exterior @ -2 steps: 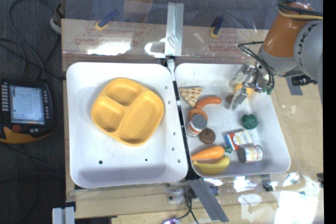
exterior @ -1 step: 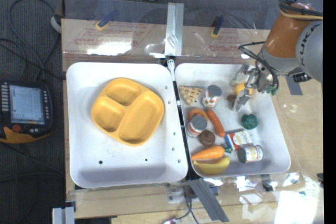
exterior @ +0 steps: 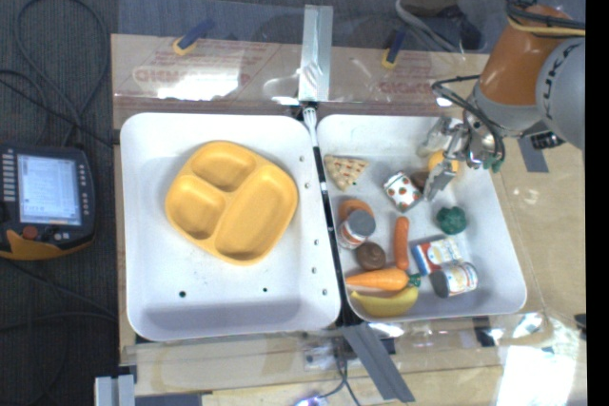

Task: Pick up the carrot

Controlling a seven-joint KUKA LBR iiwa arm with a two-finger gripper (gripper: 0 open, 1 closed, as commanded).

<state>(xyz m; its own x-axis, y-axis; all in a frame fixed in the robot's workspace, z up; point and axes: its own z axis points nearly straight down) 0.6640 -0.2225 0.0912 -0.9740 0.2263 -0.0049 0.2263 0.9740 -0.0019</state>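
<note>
Over right bin's (exterior: 509, 252) far corner: pincer (exterior: 441, 168) hovering, clamping nothing; finger spread unclear; carrot (exterior: 378, 280) well apart.

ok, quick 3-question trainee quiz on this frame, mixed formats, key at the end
1. True or false: the carrot lies in the same bin as the yellow divided plate.
2. Multiple choice: what touches the carrot on its near side? A) banana B) green broccoli piece C) pizza slice
3. Short answer: where is the gripper relative to the carrot?

Key:
1. False. The carrot is in the right bin; the plate is in the left bin.
2. A.
3. Over the far part of the right bin, near the dice-like cube, well away from the carrot at the bin's near edge.
</note>
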